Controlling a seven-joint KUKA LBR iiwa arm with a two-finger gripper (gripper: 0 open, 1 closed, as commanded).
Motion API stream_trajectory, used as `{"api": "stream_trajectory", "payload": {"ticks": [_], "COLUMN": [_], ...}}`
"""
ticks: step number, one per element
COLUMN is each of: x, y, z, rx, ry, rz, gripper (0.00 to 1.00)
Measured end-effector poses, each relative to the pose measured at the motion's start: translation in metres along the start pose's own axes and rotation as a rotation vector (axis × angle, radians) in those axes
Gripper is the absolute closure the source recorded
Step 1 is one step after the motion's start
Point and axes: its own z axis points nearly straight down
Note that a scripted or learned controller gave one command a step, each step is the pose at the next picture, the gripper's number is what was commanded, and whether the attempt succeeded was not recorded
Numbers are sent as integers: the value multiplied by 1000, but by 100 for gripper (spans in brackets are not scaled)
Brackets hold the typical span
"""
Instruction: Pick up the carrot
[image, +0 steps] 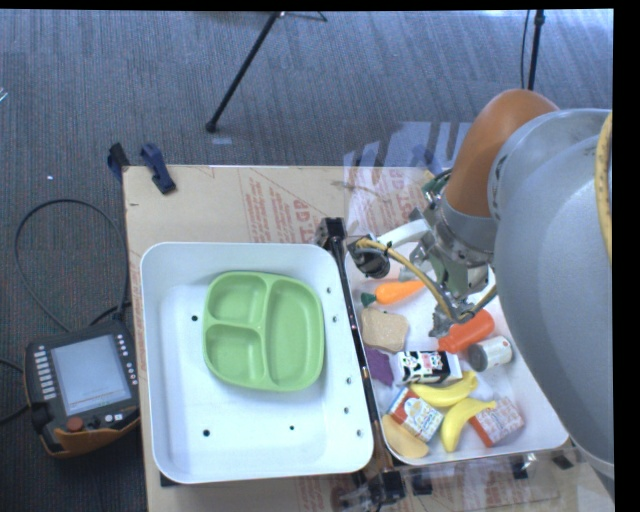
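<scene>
On the left, the left bin (180, 400) holds only a green divided plate (265, 330), so nothing on that side affects the pick.

The carrot (402, 291) lies in the upper left part of the right bin (532, 398), near the wall the two bins share. Its green stub points left and its orange body slants slightly up to the right. A slice of bread (385, 328) lies just below it, close but seemingly not touching. Further down are a cow-patterned carton (430, 365) and a banana (452, 398).

The jaws hang just right of the carrot's thick end and hold nothing that I can see. I cannot tell how far open they are. They look closer to an orange-red bottle-like thing (468, 331) than to the carrot, and its colour makes it an easy wrong target.

I judge the step in hand to be the approach. To do it well, the jaws should:

- Shift left until they are centred over the carrot's orange middle.
- Turn so they close across its short width, not along its length.
- Come straight down, open wide enough to straddle it.

The bread below and the bin wall to the left leave little room. A tip landing on the rounded carrot would probably roll it away.
</scene>
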Motion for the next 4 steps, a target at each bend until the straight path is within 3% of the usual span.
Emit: {"api": "stream_trajectory", "payload": {"ticks": [1, 2, 3, 4], "x": [-33, -32, -55, 21], "y": [-5, -5, 54, 15], "z": [37, 35, 133, 28], "rx": [1, 1, 2, -2], "ry": [-6, -3, -10, 12], "rz": [16, 16, 2, -92], "gripper": [0, 0, 0, 0]}}
